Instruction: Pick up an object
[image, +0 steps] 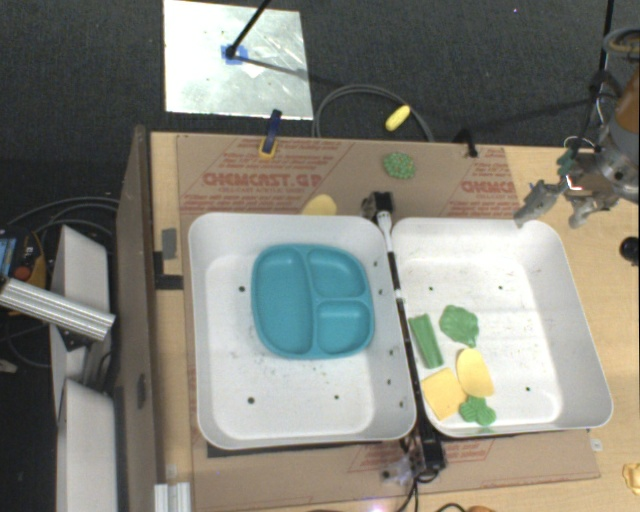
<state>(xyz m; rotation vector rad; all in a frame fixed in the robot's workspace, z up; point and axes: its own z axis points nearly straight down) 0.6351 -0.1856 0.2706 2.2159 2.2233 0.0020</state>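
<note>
Several toy foods lie in the front left part of the right bin: a green stick, a leafy green piece, a yellow lemon-like piece, a flat yellow wedge and a small green piece. My gripper hangs at the far right, above that bin's back right corner. It is open with nothing between its fingers, well away from the foods.
The left bin holds a blue divided plate. On the cardboard behind the bins lie a green round piece, a yellow piece and another yellow piece. A black strip runs between the bins.
</note>
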